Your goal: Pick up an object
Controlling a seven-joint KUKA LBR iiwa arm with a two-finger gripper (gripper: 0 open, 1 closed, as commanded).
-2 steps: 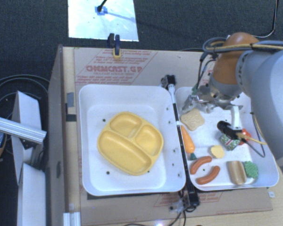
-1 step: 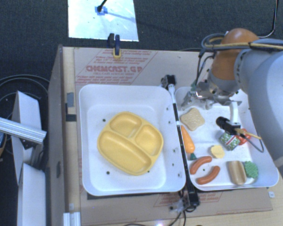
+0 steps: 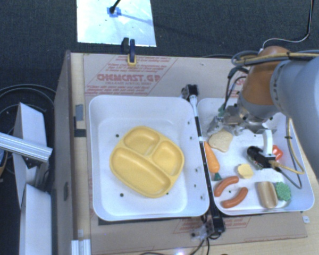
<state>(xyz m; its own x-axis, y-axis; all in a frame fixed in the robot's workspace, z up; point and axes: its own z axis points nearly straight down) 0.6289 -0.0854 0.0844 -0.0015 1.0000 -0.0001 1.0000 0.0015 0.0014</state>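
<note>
The gripper [image 3: 229, 122] is hanging low in the right bin [image 3: 303, 193], just above the slice of bread [image 3: 221, 141], likely because it is trying to grab that piece. I cannot tell if it is pinching anything. Near the bread, a carrot [image 3: 211, 158], two sausages [image 3: 231, 191] and a hot dog bun [image 3: 266, 194] are lying loose, while a yellow plate [image 3: 146, 161] is sitting in the left bin [image 3: 101, 142].

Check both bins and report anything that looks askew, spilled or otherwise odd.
Nothing is spilled or visibly damaged. The yellow divided plate lies rotated in the left bin, its edges not lined up with the walls. The carrot in the right bin lies right beside the divider between the bins.
</note>
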